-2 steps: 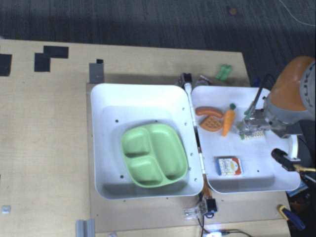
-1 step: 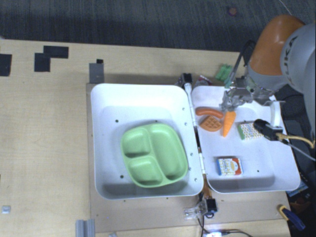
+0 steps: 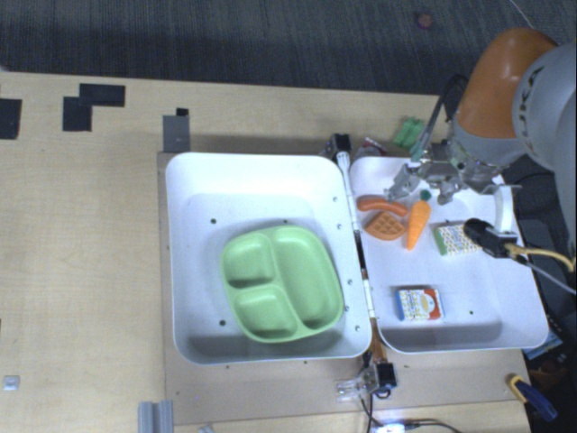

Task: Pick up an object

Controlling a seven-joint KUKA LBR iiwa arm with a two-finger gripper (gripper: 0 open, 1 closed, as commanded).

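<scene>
The right bin (image 3: 505, 327) holds an orange carrot (image 3: 416, 225), an orange waffle piece (image 3: 386, 225), a reddish sausage (image 3: 377, 204), a green and white packet (image 3: 453, 239) and a small blue and red box (image 3: 418, 303). My gripper (image 3: 424, 188) hangs over the bin's far side, just above the carrot's upper end. Its fingers (image 3: 401, 188) stand open, with nothing between them. The grey arm with its orange band (image 3: 496, 84) reaches in from the upper right.
In the left bin (image 3: 189, 242) lies a green divided plate (image 3: 281, 281). A green object (image 3: 407, 134) sits on the bench behind the right bin. Cables run along the right bin's right rim (image 3: 541, 260). Black marks lie on the bench at far left.
</scene>
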